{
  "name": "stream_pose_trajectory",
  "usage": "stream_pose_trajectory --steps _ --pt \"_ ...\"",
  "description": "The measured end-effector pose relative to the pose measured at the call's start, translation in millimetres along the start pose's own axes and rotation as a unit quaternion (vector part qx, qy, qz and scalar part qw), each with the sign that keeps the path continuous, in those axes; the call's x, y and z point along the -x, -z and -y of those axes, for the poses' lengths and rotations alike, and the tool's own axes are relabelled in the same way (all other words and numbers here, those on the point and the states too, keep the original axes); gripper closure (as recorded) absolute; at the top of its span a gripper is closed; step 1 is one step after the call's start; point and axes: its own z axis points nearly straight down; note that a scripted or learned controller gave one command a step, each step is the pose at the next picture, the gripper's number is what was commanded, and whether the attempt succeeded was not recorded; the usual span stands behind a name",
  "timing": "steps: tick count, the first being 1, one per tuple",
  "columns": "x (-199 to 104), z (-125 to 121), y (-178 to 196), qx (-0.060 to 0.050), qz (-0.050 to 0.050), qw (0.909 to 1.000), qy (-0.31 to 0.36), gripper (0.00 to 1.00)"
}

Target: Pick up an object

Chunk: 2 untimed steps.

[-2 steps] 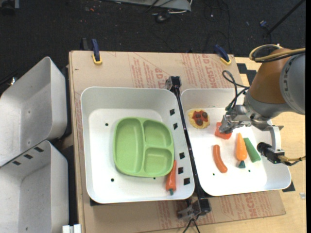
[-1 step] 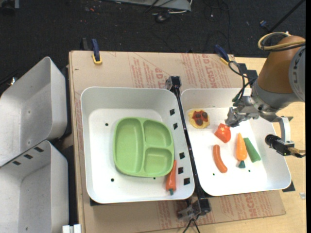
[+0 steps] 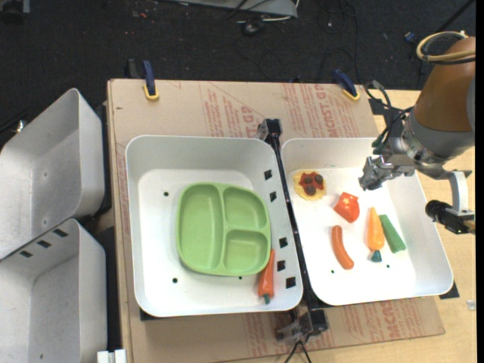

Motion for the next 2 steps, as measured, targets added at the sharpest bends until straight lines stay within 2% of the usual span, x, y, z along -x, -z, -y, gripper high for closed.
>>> stream_pose_trajectory --steps 1,2 --pt "-8 -6 59 0.001 0.0 1.0 0.001 1.0" --pt "-62 -9 41 -0.003 -0.001 1.0 0.002 1.0"
